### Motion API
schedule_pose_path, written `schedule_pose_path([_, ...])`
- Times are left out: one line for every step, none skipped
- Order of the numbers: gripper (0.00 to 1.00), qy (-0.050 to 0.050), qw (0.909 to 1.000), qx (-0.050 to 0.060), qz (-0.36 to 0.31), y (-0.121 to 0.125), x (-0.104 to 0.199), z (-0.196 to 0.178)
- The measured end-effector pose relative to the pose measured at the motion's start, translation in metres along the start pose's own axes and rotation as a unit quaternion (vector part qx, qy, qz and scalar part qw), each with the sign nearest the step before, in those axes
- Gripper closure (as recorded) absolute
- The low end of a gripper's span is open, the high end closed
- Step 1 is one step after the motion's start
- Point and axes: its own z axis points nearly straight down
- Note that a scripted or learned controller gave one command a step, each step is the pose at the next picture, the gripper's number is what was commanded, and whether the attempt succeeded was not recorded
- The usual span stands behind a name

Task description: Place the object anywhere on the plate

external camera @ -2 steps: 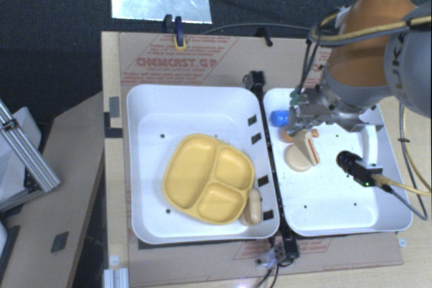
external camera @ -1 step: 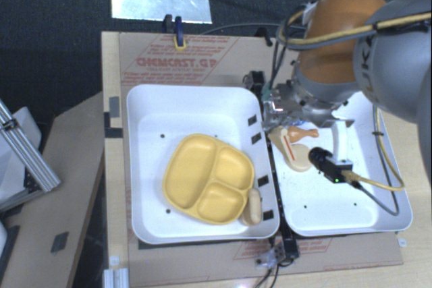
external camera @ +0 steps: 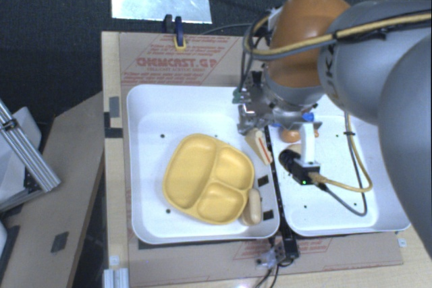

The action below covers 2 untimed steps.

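Observation:
A yellow plate (external camera: 202,179) with three compartments lies in the left bin (external camera: 152,145). My gripper (external camera: 251,123) hangs over the left bin's right edge, just beyond the plate's upper right corner. A tan, elongated object with a reddish stripe (external camera: 259,146) sticks out directly beneath the gripper, next to the divider between the bins. The arm's wrist hides the object's top end, so its contact with the gripper is hidden. A second beige piece (external camera: 253,206) lies against the plate's lower right edge.
The right bin (external camera: 351,212) holds a small orange object (external camera: 291,135) under the wrist. A black cable (external camera: 337,189) with a dark connector hangs over that bin. The big grey arm covers the upper right.

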Motion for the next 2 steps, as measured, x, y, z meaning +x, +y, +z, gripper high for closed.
schedule_pose_path([1.00, 0.000, 1.0000, -0.001, 0.000, 0.0008, 0.0473, 0.0002])
schedule_pose_path([0.00, 0.000, 1.0000, -0.001, 0.002, 0.0009, 0.0442, 0.0002])
